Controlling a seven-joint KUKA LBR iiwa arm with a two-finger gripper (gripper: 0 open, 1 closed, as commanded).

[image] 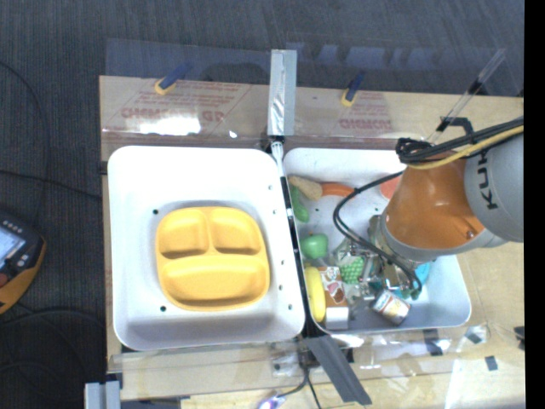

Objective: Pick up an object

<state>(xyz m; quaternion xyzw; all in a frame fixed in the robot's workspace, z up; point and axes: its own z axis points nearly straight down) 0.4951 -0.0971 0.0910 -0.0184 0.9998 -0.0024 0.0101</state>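
The right bin (451, 309) holds a crowded heap of small objects (345, 275): a green round piece (316, 245) near its left wall, a yellow piece (315, 290) below that, a pale block (337, 316) at the front edge, an orange item (338, 190) toward the back, and a small can-like thing (392, 307) lying tilted at the front. The gripper (375, 273) hangs low over the middle of this heap, wrapped in cables; whether its fingers are spread or closed I cannot tell, nor whether anything sits between them. The arm's orange band (430, 207) rises behind it. In the left bin (136, 177) lies a yellow divided tray (211, 256). Both bins rest on the wooden tabletop (196, 105).
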